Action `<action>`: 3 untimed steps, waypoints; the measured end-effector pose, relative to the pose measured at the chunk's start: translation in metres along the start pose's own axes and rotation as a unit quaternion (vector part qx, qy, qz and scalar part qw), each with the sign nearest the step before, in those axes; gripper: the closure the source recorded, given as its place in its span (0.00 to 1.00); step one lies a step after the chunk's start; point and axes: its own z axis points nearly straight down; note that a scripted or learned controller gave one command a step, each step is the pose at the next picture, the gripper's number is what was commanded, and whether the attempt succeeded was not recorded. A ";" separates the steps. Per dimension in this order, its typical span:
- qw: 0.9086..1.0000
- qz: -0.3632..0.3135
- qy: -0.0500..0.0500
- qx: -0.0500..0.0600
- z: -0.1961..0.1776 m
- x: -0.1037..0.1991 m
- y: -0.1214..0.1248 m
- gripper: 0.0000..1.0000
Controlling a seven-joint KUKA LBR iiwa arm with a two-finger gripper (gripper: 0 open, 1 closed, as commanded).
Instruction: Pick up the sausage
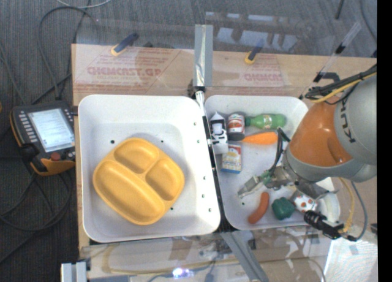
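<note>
Where cables cross, grey carpeted floor (pixel 37 35).

Dark grey ribbed carpet floor (pixel 122 23) across the far part of the scene, crossed by a thin pale cable (pixel 92 3) at far left and dark cables (pixel 43 35) curling down the left side. Pale wooden tabletop (pixel 135 69) with faded red lettering, lit evenly from above. Clear plastic panel (pixel 269 32) standing along the far edge, with two yellow-tipped clamps (pixel 124 44) near it. Upright metal strip (pixel 203 54) at the middle. Handheld control pendant (pixel 43 133) with a lit screen on the floor at left.
</note>
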 end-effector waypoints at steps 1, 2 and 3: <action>1.000 -0.001 0.001 -0.002 -0.010 0.001 0.002 1.00; 1.000 -0.001 0.001 -0.002 -0.010 0.001 0.002 0.00; 0.998 -0.066 0.003 -0.002 0.000 -0.025 -0.003 0.00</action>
